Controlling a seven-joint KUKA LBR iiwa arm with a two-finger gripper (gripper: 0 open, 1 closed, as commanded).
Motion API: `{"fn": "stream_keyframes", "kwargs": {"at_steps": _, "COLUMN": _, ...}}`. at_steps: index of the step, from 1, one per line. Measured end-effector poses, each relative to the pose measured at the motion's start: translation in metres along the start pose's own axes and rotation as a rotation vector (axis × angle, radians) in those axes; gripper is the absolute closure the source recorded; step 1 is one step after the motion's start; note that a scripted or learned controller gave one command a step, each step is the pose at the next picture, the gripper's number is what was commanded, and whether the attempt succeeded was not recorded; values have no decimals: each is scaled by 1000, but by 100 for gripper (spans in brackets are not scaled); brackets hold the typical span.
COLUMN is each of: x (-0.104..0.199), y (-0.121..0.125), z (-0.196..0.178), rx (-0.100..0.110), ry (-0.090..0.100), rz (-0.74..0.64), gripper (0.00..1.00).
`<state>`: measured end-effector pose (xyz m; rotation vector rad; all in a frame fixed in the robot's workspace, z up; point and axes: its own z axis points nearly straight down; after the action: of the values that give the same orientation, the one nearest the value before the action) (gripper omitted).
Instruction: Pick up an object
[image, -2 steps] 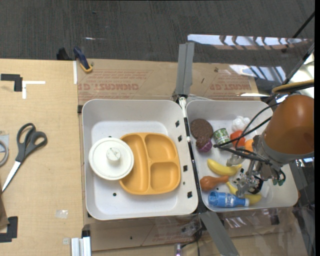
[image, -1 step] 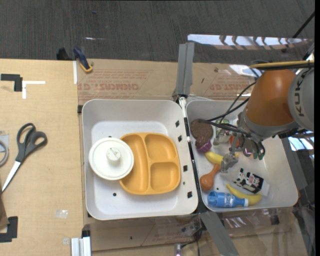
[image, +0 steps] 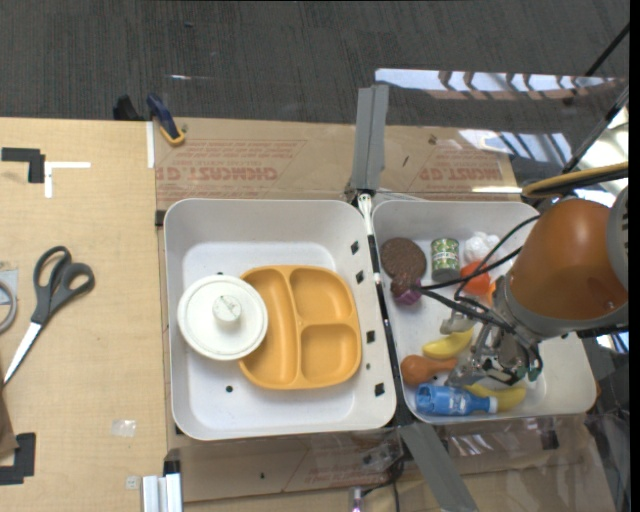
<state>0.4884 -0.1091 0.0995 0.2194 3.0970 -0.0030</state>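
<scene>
Where gripper (image: 483, 372) low; blue bottle (image: 453, 402) beneath

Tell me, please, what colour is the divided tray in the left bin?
Yellow-orange, seen clearly in the camera view: the divided tray.

Left bin (image: 190, 400): divided plate (image: 305, 328) in the middle, round lid (image: 222, 316) overlapping its left edge.
Right bin (image: 570, 395): can (image: 444, 256) at back, bottle (image: 452, 402) at front, banana (image: 446, 346) between.
Worktop (image: 80, 400): scissors (image: 48, 292) left of both bins.
</scene>
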Motion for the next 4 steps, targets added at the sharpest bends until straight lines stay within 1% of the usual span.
{"fn": "stream_keyframes", "kwargs": {"at_steps": 1, "x": -78, "y": 21, "z": 9, "rx": 2, "ry": 31, "rz": 58, "gripper": 0}}
{"fn": "stream_keyframes", "kwargs": {"at_steps": 2, "x": -151, "y": 29, "z": 11, "rx": 5, "ry": 32, "rz": 231, "gripper": 0}}
{"fn": "stream_keyframes", "kwargs": {"at_steps": 3, "x": -153, "y": 30, "z": 1, "rx": 6, "ry": 26, "rz": 227, "gripper": 100}}
{"fn": "stream_keyframes", "kwargs": {"at_steps": 4, "x": -144, "y": 90, "z": -88, "rx": 3, "ry": 32, "rz": 200, "gripper": 100}}
